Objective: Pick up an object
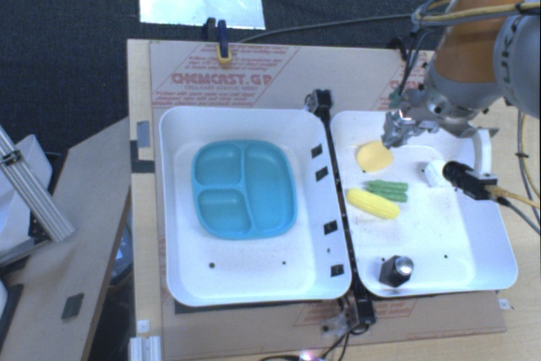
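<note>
Low over the right-hand bin (pixel 499 266) sits the gripper (pixel 396 134), tip just at the upper edge of the flat yellow piece (pixel 374 156). Hard to call from this slanted overhead view whether the tip touches the piece or hangs a shade above it. Open or closed? Cannot tell; too small and too much in shadow. Nothing visibly held.

Plenty to go wrong from here. Coming in at the rim of the yellow piece rather than over its middle, so a closing grip could clip the edge and flick it aside, or close on air. Looks thin and low, lying flat on the bin floor, little for a pinch to bite on. Smooth and plastic-looking too, so a slide toward the divider seems likely if nudged. Also crowded just below: green bean pods (pixel 388 188) and, touching them, a yellow corn cob (pixel 373 203). A push downward in the view could shove the piece into that pair and jam all three together.

Further off, a small metallic cup (pixel 396 270) near the bin's front edge, well apart from the action. Over in the left-hand bin (pixel 182 266), a blue divided plate (pixel 245 186), untouched by any of this.
</note>
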Available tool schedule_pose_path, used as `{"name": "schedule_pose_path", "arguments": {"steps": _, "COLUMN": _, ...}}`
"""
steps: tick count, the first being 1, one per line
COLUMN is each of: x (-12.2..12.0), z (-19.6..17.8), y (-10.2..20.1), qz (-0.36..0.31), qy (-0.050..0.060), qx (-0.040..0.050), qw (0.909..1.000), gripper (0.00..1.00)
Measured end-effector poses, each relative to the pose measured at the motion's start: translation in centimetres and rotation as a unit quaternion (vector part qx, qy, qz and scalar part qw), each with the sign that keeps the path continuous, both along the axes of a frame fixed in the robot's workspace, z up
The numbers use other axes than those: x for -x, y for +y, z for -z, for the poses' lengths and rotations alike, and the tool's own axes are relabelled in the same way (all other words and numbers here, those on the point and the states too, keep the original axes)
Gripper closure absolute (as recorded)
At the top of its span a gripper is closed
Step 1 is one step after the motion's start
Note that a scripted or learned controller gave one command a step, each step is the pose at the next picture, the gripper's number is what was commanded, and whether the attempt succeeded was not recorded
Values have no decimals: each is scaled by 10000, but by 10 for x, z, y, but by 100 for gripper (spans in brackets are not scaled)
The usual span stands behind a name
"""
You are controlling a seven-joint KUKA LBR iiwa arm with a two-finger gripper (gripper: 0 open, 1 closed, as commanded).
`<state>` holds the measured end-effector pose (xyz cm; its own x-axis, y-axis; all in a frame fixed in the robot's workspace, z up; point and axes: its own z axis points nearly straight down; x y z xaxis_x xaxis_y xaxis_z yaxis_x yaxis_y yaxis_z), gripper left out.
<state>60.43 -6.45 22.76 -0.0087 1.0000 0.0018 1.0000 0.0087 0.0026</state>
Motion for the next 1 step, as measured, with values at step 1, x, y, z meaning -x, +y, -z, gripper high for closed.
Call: {"name": "schedule_pose_path", "arguments": {"steps": 1, "x": 19, "z": 5, "y": 60, "qz": -7, "qy": 12, "qx": -2, "qw": 10000, "gripper": 100}}
